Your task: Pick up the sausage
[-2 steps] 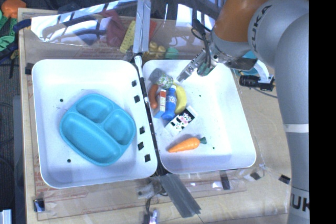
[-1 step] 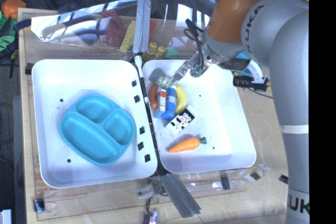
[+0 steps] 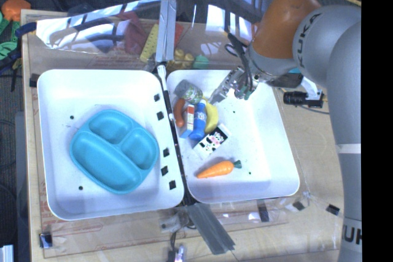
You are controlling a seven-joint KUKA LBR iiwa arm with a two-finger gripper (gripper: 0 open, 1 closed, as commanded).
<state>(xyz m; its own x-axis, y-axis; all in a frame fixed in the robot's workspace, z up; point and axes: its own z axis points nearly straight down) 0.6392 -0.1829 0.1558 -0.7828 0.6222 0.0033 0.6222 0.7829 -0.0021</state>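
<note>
The sausage (image 3: pixel 179 113) is lying at the right bin's (image 3: pixel 279 150) left wall, beside a blue bottle (image 3: pixel 198 121) and banana (image 3: pixel 212 116). The gripper (image 3: pixel 235 88) is hovering just above-right of the pile — apparently holding nothing — with its fingers looking slightly parted.

sausage (image 3: pixel 178 112) jammed btwn bin wall (image 3: pixel 167 108) & blue bottle (image 3: pixel 198 121), open room right of carrot (image 3: pixel 215 169)

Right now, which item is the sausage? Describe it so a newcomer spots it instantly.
Look in the right bin, at the cluster against its left wall. The sausage is the leftmost piece there, a reddish-brown link lying lengthwise along the wall, beside the blue bottle. Unlike the carrot lying alone nearer the front, it is darker and has no green top.
</note>
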